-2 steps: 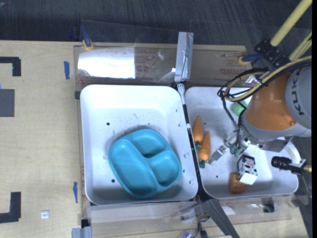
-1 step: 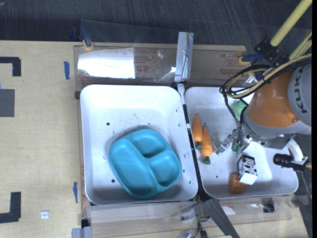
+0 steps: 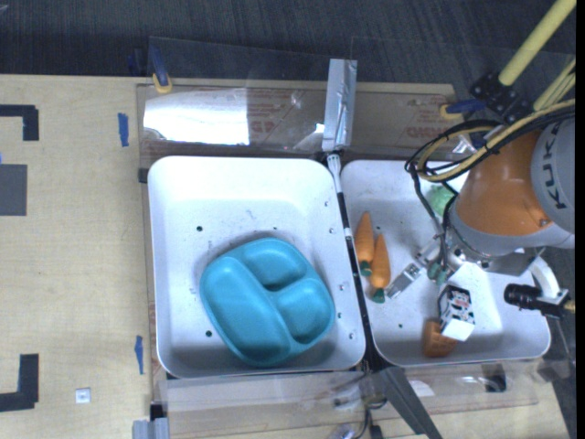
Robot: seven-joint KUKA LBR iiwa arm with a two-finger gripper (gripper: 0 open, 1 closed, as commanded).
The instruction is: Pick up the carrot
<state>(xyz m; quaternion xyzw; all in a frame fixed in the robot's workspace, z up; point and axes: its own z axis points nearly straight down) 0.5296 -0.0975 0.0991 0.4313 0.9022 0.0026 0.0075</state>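
Observation:
Two orange carrots with green ends lie side by side at the left edge of the right bin (image 3: pixel 512 346), one (image 3: pixel 365 236) against the dividing wall and the other (image 3: pixel 380 263) just to its right. My gripper (image 3: pixel 416 269) hangs low in the right bin, just to the right of the carrots and close to the nearer one. Nothing orange shows inside it. The arm's orange band (image 3: pixel 498 195) and cables cover the bin's back right part.
A blue divided plate (image 3: pixel 265 298) lies in the left bin (image 3: pixel 183 190). In the right bin, a small orange-brown object (image 3: pixel 437 338) sits near the front wall, beside a white tag (image 3: pixel 457 311). A green item (image 3: pixel 442 199) peeks out from behind the cables.

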